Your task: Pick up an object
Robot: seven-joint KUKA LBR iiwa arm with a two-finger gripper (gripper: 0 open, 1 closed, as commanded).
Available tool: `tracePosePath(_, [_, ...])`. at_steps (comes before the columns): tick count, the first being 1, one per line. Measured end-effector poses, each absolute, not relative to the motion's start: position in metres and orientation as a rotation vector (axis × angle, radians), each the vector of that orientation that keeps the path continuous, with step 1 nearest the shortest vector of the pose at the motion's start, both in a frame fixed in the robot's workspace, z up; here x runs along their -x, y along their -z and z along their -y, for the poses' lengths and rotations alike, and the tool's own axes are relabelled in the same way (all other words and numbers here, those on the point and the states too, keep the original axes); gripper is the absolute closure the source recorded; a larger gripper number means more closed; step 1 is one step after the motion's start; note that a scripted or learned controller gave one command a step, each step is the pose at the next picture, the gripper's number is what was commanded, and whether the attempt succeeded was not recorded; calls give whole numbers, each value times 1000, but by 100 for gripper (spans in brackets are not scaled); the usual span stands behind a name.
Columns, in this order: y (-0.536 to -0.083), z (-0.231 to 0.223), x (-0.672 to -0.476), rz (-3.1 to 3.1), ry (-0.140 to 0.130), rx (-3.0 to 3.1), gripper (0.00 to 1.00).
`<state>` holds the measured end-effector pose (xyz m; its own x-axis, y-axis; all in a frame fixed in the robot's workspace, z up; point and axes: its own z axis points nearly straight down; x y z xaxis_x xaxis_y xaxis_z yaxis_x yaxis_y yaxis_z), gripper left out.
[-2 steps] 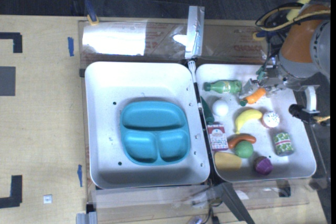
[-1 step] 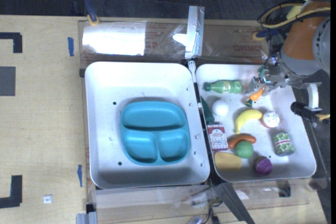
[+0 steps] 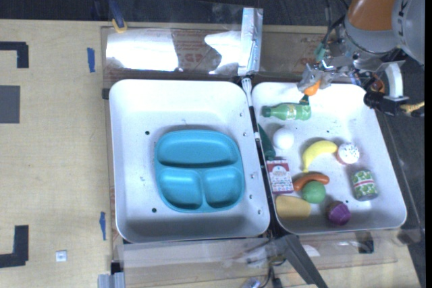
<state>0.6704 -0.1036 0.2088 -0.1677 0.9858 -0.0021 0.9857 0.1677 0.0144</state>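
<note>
**Operator:** State the location of the candidate objects.

**Technician:** All of them lie in the right bin, lower right of the frame. Near its top edge a green bottle lies on its side. Below it are a white egg, a banana, a small red-and-white carton and a green can. A purple piece sits near the bottom edge. The left bin holds a blue divided tray.

**Operator:** Which object handles best?

**Technician:** In my judgement, the banana. It looks like a light, rigid plastic toy, not fragile, probably smooth and somewhat slippery. Grip it across the narrow middle of its curve, where clear floor lies on both sides. The egg, being round, would likely roll out of a pinch. The bottle is likely to roll too.

**Operator:** Report the claw.

**Technician:** The gripper sits at the upper right of the frame, over the top edge of the right bin, just above the bottle's neck. A small orange part shows at its tip; whether that belongs to the tool or is a held item is unclear. How far the claw is open cannot be told from this view. No contact with any object is confirmed.
</note>
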Motion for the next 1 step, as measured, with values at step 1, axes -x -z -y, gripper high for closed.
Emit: tracePosePath(1, [-244,65,-664,-2280,-5,-2154,100])
